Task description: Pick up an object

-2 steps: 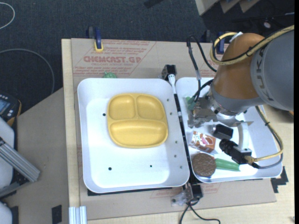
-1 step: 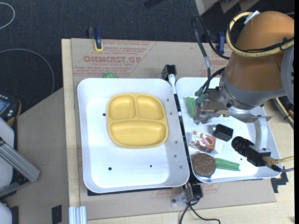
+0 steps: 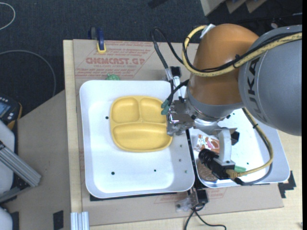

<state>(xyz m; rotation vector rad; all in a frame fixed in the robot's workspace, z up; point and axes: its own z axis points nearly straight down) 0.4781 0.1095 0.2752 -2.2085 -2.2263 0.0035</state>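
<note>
From above, a yellow divided plate (image 3: 136,128) lies in the left bin (image 3: 96,147), toward its far right side. The arm (image 3: 276,80) hangs over the divide between the bins, its gripper (image 3: 173,121) low at the plate's right rim; whether it is wide or narrow cannot be told. A printed packet (image 3: 209,141) lies in the right bin (image 3: 274,163), partly hidden.

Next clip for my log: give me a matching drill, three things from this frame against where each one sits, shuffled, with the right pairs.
Things:
1. plate
2. clamp
3. gripper

Places:
A. on the far edge of the board
B. at the plate's right rim as the view shows it
C. flat in the view's left bin

Pairs: 1-C, 2-A, 3-B.
</note>
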